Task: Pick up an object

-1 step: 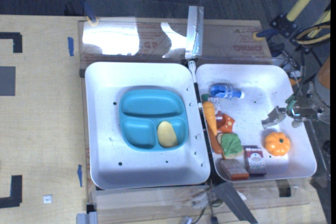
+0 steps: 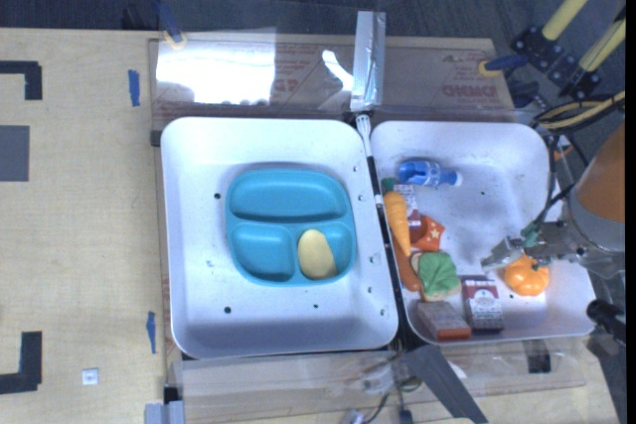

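My gripper (image 2: 519,251) sat low in the right bin (image 2: 497,146), toward its right side, with my arm (image 2: 604,194) reaching in from the right edge. Its metal fingers were down against the small orange fruit (image 2: 526,277), a toy with a green stem, which lay near the bin's right wall. I could not tell whether the fingers were spread or pressed together, nor whether the fruit sat between them.

The other objects in that bin lay along its left side. A blue bottle (image 2: 425,175) lay on its side near the top. Below it a carrot (image 2: 397,223) ran lengthwise along the left wall, with a red-and-orange packet (image 2: 427,231) just beside it. A green leafy toy (image 2: 435,271) lay beneath those, and a small dark red-and-white carton (image 2: 482,301) and a brownish block (image 2: 442,321) sat near the front wall.

The left bin (image 2: 189,243) held a blue divided tray (image 2: 283,199), and a yellow potato-shaped toy (image 2: 316,254) rested in the tray's lower right compartment. Both bins stood side by side on the wooden tabletop (image 2: 75,213).
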Controlling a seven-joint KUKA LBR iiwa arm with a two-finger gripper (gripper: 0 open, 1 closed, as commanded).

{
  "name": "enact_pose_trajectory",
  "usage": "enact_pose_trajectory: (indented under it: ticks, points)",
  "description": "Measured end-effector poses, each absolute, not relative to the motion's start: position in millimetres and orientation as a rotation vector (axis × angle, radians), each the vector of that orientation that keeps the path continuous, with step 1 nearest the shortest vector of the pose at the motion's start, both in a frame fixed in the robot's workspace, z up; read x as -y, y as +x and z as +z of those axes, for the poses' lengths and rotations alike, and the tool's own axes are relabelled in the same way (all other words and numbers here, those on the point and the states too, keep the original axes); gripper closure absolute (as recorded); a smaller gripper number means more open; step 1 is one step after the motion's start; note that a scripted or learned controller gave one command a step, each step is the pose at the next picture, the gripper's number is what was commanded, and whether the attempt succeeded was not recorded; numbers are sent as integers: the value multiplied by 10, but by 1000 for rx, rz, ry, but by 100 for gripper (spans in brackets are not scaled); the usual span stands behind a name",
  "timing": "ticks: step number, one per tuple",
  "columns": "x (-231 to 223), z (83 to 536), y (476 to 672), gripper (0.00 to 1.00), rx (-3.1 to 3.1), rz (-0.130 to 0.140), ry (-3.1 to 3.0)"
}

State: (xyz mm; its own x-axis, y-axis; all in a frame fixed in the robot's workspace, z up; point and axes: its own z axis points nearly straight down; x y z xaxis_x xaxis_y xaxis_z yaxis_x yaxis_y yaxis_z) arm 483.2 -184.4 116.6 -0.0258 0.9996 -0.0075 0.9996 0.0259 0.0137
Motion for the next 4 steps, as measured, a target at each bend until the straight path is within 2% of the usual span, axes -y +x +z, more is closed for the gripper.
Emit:
enact_pose_trajectory:
  ticks: [1, 2, 3, 4]
  points:
    - [2077, 898, 5062, 0, -2304, 20, 2138]
    - [2072, 889, 4877, 0, -2399, 20, 2017]
    - [2011, 876, 4839, 0, -2479, 5, 1914]
    - [2014, 976, 4859, 100, -2475, 8, 1913]
